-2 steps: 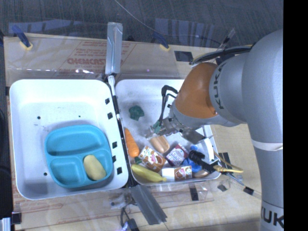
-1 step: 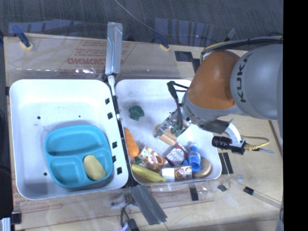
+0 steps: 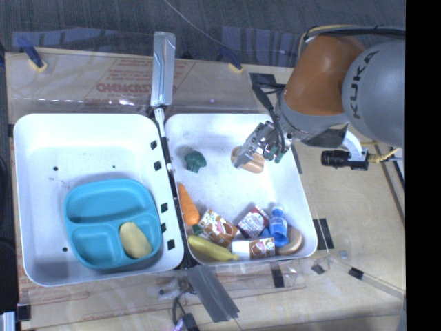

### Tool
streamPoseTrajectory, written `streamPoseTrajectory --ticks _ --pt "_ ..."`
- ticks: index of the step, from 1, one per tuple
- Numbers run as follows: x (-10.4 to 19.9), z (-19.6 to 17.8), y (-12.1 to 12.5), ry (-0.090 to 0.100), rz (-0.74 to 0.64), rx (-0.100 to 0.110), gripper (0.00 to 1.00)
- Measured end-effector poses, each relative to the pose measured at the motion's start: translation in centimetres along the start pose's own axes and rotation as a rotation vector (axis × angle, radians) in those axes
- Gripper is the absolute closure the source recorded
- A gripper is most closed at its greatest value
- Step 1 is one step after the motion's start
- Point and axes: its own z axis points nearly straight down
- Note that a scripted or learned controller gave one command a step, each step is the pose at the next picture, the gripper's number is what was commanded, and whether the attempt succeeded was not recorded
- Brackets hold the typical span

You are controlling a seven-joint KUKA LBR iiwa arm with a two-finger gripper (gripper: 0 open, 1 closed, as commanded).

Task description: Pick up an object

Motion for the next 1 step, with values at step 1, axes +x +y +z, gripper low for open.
streamPoseTrajectory --ticks 1 --pt "-0.07 -1.04 0.04 -0.002 -0.004 0.0 1.0"
